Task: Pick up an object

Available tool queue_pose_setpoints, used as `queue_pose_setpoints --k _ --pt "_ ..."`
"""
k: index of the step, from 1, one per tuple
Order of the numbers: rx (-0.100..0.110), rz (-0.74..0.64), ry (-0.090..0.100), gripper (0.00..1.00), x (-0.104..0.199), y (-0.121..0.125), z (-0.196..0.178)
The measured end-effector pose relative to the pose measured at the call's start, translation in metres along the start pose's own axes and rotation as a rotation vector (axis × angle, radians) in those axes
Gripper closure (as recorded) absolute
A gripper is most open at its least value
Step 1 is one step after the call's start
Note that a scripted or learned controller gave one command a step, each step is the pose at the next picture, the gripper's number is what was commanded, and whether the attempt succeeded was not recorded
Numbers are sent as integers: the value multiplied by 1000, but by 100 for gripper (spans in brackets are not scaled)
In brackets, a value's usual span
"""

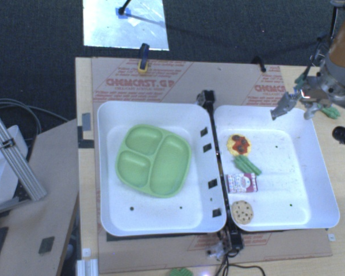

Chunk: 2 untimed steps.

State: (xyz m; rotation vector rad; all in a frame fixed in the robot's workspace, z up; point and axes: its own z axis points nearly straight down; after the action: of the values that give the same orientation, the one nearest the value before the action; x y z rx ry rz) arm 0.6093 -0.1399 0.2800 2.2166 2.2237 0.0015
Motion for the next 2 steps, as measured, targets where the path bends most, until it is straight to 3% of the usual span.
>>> queue_pose_setpoints --k 1,2 --pt "9 -3 4 0 43 -44 80" --pt "8 1 2 0 49 -48 200"
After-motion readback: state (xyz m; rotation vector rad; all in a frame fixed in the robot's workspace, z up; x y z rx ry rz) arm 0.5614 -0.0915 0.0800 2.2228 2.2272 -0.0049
